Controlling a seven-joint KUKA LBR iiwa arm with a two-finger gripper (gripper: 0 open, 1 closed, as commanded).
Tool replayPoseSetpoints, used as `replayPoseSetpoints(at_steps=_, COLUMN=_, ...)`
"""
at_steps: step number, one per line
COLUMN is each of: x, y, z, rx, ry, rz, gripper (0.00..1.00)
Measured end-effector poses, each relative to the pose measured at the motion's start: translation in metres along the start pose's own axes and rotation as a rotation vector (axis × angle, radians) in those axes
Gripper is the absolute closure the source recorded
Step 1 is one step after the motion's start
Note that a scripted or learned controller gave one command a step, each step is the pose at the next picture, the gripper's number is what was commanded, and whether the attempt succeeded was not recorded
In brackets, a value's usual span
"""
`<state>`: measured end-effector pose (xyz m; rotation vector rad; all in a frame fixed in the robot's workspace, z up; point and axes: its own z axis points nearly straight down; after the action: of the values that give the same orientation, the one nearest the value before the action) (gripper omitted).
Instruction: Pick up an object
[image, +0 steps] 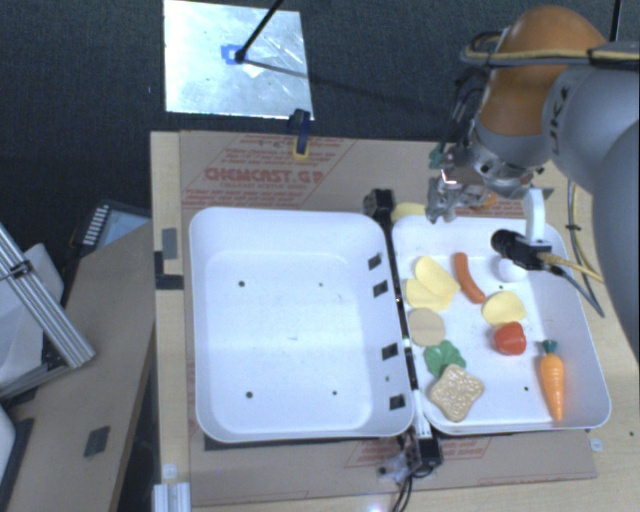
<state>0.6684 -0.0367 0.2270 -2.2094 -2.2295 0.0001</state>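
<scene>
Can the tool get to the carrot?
Probably yes. The carrot lies by itself near the right bin's near corner, with nothing on top of it and the tomato a little apart. The tool hangs over the bin's far edge.

Toy foods, among them a carrot (552, 379) and sausage (468, 277), lie scattered in the right bin (590, 395).

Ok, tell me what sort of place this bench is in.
Most likely a robotics lab set up for pick-and-place tests. A grey industrial arm reaches over two shallow white bins, the right one holding toy food such as a carrot and a waffle-like biscuit, on a board printed CHEMCAST.
</scene>
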Motion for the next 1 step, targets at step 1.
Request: replayPoseSetpoints(at_steps=1, x=0.0602, y=-0.0081, z=-0.1376, rx=-0.02, ry=0.0, rz=-0.002, gripper=1.0)
